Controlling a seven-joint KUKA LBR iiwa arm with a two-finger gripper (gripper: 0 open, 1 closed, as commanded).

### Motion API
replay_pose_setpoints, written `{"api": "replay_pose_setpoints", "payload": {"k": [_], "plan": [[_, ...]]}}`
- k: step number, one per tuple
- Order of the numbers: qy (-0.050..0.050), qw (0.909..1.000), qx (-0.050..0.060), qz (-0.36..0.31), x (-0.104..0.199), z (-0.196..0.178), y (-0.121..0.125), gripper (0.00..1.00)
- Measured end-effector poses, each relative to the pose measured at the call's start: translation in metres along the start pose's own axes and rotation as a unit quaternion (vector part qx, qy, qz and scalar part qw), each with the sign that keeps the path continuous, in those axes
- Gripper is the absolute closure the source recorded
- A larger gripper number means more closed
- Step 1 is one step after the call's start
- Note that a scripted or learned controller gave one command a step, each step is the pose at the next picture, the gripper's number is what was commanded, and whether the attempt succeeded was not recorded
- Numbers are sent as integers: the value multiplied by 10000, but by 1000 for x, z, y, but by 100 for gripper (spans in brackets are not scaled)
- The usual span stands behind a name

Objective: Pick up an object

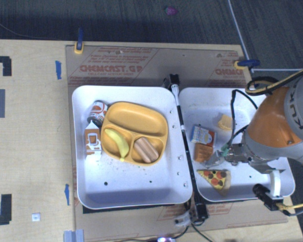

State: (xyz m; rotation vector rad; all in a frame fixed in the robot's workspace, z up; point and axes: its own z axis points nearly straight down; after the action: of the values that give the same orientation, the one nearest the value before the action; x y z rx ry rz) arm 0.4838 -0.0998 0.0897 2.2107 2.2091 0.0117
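Pizza slice lay flat at six o'clock in the right bin; the gripper hovered just above it, its opening impossible for us to tell, so we judged a straight descent best

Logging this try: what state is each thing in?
Tray: upright in left bin, holds banana and hot dog.
Can: on its side beside tray.
Carton: lying flat.
Pizza slice: flat in right bin.
Hand: low over right bin.
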Motion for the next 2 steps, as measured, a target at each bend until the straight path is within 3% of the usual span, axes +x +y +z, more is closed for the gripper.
{"api": "replay_pose_setpoints", "payload": {"k": [2], "plan": [[2, 10000, 1, -5, 0, 0, 0, 0]]}}
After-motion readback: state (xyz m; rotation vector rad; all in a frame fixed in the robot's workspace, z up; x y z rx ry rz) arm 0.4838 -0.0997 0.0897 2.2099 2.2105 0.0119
